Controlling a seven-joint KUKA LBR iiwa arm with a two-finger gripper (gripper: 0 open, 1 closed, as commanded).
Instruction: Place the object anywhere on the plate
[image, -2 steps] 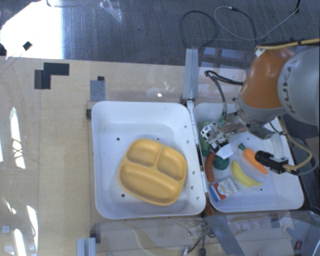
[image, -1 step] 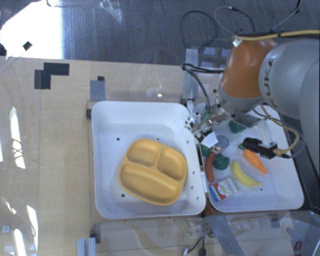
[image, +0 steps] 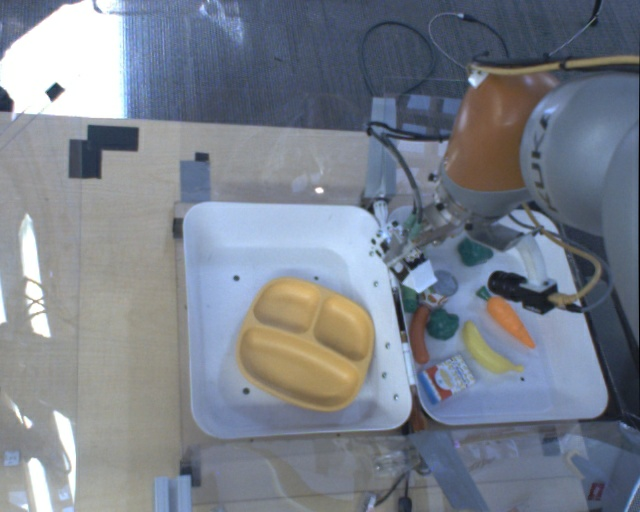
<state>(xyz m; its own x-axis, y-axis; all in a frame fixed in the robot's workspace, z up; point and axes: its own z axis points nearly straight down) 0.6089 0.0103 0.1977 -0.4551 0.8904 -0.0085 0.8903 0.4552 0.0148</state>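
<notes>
A: What is in the camera view?

B: Two shallow white bins sit side by side. The left white bin (image: 200, 300) holds a yellow plastic plate with three sections (image: 306, 342). The right white bin (image: 585, 395) holds small toy food: an orange toy carrot (image: 508, 319), a yellow toy banana (image: 488, 352), a red toy sausage (image: 420, 332), a little green lump (image: 443, 325) and a small printed carton (image: 448, 377).

A: Where is the gripper (image: 405, 250)?

B: It hangs low over the near-left part of the right bin, close to the wall between the bins. I cannot tell how its tips are set, and I see no toy in it.

A: Which toy goes on the plate?

B: I cannot tell yet. All the toys lie in the right bin, well apart from the plate.

A: How would they feel?

B: I think light and hard, maybe a bit slippery. The sausage is closest. I would pinch it across its thin middle.
</notes>
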